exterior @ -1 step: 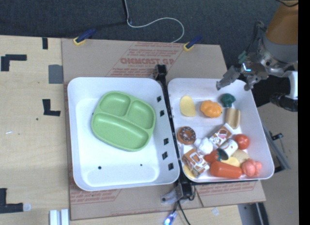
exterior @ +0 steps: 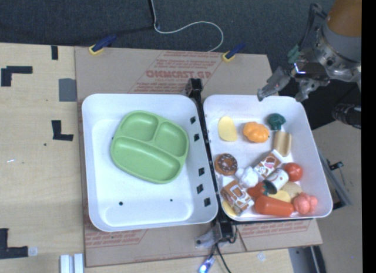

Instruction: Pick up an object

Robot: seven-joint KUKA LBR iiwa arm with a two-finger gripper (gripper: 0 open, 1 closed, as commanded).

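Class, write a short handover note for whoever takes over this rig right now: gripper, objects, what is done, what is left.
Gripper: jaws open, holding nothing, above the right bin's far edge.
Objects: toy food in the right bin, including an orange piece, a donut and a sausage. A green divided plate lies in the left bin.
Done: nothing picked.
Left: descend, grasp one object, lift.

Scene is viewed from one fixed camera above the bench, angled down at a slant, moderately far. Both white bins [exterior: 94, 148] are framed centrally; cardboard sheet [exterior: 170, 69] is seen beyond them, dark carpet [exterior: 70, 2] farther beyond.
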